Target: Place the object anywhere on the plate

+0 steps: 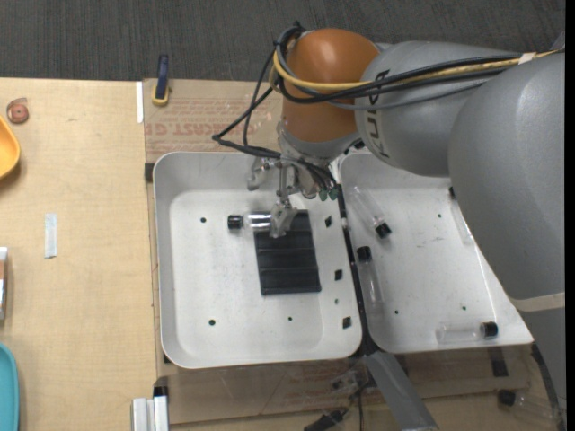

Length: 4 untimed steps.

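You are looking at a small cylindrical object (254,222), silvery with a black cap at its left end, lying on its side in the left bin (184,268), just off the upper left corner of the black ribbed plate (288,263). The plate is lying flat near the middle of that bin, its long side running slightly tilted from top to bottom. The gripper (282,215) is hanging right over the spot where the object's right end is meeting the plate's upper edge; its metal parts are crowding that spot, and you cannot tell how its claw is set or whether it is gripping anything. Above it, the arm's orange band (325,83) is filling the upper middle, with black and yellow cables looping around it, and the grey arm (503,151) is reaching in over the right bin (431,268). In that right bin a few small dark pieces and clear tube-like items are lying scattered. Both white bins are sitting side by side on a brown cardboard sheet (207,119). To the left, a pale wooden bench top (72,268) is spreading out, with an orange thing at its edge, and dark carpet (135,16) is running along the top.
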{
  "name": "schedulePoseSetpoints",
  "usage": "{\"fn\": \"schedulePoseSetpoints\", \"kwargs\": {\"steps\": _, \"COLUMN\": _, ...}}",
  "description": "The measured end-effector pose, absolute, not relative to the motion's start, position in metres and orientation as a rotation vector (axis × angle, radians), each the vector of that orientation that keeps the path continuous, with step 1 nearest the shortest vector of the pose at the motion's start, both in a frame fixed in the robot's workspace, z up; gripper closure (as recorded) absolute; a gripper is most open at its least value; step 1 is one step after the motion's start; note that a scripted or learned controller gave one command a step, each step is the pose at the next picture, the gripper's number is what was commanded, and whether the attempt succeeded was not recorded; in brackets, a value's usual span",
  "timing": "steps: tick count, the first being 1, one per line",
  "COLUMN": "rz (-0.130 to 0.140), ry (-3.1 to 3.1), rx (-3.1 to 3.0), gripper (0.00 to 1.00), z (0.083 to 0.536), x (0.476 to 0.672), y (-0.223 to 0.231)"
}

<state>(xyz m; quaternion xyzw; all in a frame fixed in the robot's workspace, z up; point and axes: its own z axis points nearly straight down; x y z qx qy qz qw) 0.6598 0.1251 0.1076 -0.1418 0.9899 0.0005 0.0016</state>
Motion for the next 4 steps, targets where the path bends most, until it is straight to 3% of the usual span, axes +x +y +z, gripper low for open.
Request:
{"fn": "schedulePoseSetpoints", "kwargs": {"steps": 1, "rz": 0.0, "ry": 3.114, "rx": 0.397, "gripper": 0.0, "z": 0.092, "x": 0.65, "y": 0.152}}
{"fn": "schedulePoseSetpoints", "kwargs": {"steps": 2, "rz": 0.002, "ry": 3.087, "rx": -0.55, "gripper": 0.0, "z": 0.093, "x": 0.65, "y": 0.175}}
{"fn": "schedulePoseSetpoints", "kwargs": {"steps": 3, "rz": 0.001, "ry": 3.125, "rx": 0.291, "gripper": 0.0, "z": 0.093, "x": 0.66, "y": 0.175}}
{"fn": "schedulePoseSetpoints", "kwargs": {"steps": 4, "rz": 0.002, "ry": 3.057, "rx": -0.707, "gripper": 0.0, "z": 0.093, "x": 0.654, "y": 0.192}}
